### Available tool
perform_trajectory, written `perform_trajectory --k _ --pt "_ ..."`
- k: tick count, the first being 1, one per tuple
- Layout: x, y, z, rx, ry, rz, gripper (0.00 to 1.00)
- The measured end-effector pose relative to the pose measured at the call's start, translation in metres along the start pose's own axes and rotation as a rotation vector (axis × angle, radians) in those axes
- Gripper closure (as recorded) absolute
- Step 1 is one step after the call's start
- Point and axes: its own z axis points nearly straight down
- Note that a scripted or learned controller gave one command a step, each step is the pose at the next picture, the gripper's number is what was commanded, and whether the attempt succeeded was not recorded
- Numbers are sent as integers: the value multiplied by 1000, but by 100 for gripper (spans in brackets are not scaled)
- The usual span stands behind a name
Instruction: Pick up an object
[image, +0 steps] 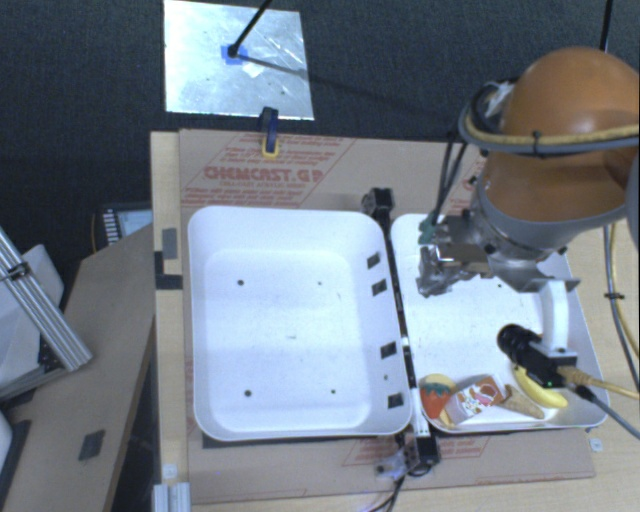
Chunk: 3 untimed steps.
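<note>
Colours across the bench and bins

Two white bins (285, 225), the right one holding a yellow banana (538, 391), an orange-red fruit (436, 397) and a red-and-white packet (474, 397) at lower right; an orange band (565, 95) tops the grey arm; tan board with red lettering (265, 172) lies beneath.

Two bins sit side by side on the counter (170, 300); the left bin (215, 330) lies left of the right bin (440, 330); in the right bin's near corner lie a banana (538, 392), a packet (473, 399) and a round fruit (436, 396); the hand (432, 275) hangs over that bin's far part.
</note>
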Motion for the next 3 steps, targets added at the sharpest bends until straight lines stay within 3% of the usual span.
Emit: perform_trajectory --k 1,2,3 --pt "36 2 -80 -11 5 -16 100" --pt "53 2 -159 -12 5 -15 100" --pt "-25 2 -173 -6 1 -2 100"
